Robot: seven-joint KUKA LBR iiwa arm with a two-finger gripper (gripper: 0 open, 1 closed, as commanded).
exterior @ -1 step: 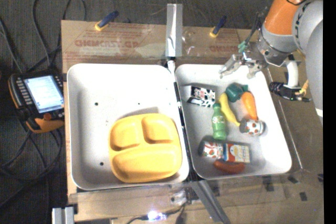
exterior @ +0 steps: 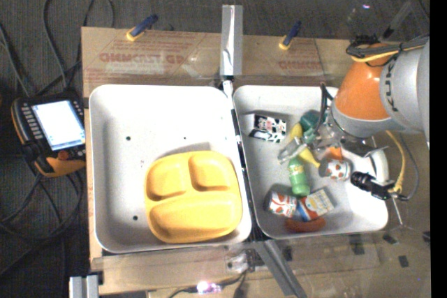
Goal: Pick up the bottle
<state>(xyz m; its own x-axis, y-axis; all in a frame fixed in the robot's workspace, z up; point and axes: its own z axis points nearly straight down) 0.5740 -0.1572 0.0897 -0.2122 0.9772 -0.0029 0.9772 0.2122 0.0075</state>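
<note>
Camera view: the desk [exterior: 160, 56] carries two shallow white bins side by side. The left bin [exterior: 119, 115] fills the middle left of the frame and holds a yellow divided tray [exterior: 194, 195] lying flat in its lower right part. The right bin [exterior: 255, 171] sits at the centre right and holds a cluster of small things. The green bottle [exterior: 299, 176] lies near the middle of that bin, its length running roughly up and down the frame. Below it, toward the bin's lower edge, rest a red-and-white can [exterior: 282, 204] on its side and a small carton [exterior: 318, 203], with a red sausage-shaped piece [exterior: 304, 224] beneath them. A black-and-white patterned box [exterior: 269, 127] lies in the upper left part of the same bin.

The arm [exterior: 380, 91] enters from the upper right of the frame, and the pincer [exterior: 312, 139] is low in the right bin just above the bottle's top end. Whether it is apart or together cannot be told. A handheld screen [exterior: 54, 125] lies off the desk at the far left.
</note>
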